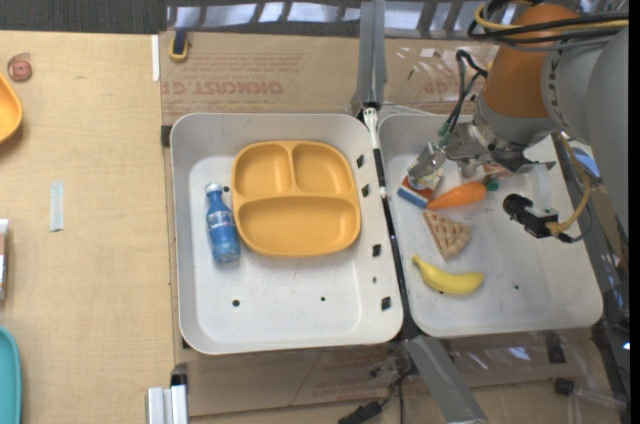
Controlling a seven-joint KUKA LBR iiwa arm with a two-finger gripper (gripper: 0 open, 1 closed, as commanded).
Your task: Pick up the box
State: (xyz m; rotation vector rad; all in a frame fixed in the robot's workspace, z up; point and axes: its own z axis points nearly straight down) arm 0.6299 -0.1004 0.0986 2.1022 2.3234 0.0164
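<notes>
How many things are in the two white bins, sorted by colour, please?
Yellow: 2, divided plate and banana
Blue: 2, bottle and a flat blue item, partly hidden
Orange: 1, carrot
Tan: 1, waffle wedge
Total: 6

Plate (296,197) & bottle (222,224) in left bin (290,332); banana (449,278) right bin (510,317).

arm (560,62): reaches in from right | end effector (432,164): low, pointing left
</notes>
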